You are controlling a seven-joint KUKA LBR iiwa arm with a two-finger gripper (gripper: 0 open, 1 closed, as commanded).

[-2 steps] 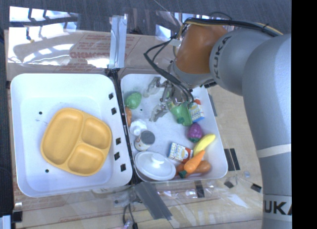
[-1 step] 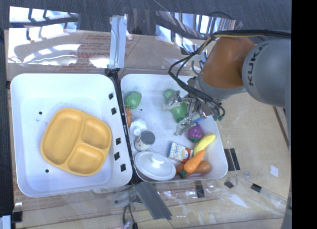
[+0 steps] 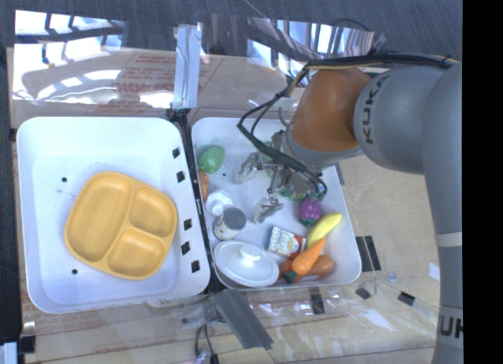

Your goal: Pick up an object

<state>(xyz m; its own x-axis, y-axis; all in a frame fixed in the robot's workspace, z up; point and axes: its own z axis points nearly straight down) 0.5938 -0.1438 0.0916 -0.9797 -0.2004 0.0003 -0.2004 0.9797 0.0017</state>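
Note:
My gripper (image 3: 260, 188) hangs low over the middle of the right bin (image 3: 343, 197), open, with only bare white bin floor between its fingers (image 3: 250, 166). Around it lie a green round toy (image 3: 211, 157) to the left, a white cap-like piece (image 3: 218, 200) and a grey can (image 3: 233, 219) to the lower left, and a purple fruit (image 3: 310, 211) just to its right. A yellow banana (image 3: 324, 227), a small juice box (image 3: 284, 240), an orange carrot (image 3: 307, 256) and a white bowl (image 3: 246, 264) sit nearer the front.
The left bin (image 3: 47, 142) holds a yellow divided plate (image 3: 119, 223). A black-clipped divider (image 3: 189, 197) separates the bins, with a thin orange piece (image 3: 204, 185) against it. The arm's orange band (image 3: 330, 111) and cables (image 3: 259, 119) overhang the right bin's back.

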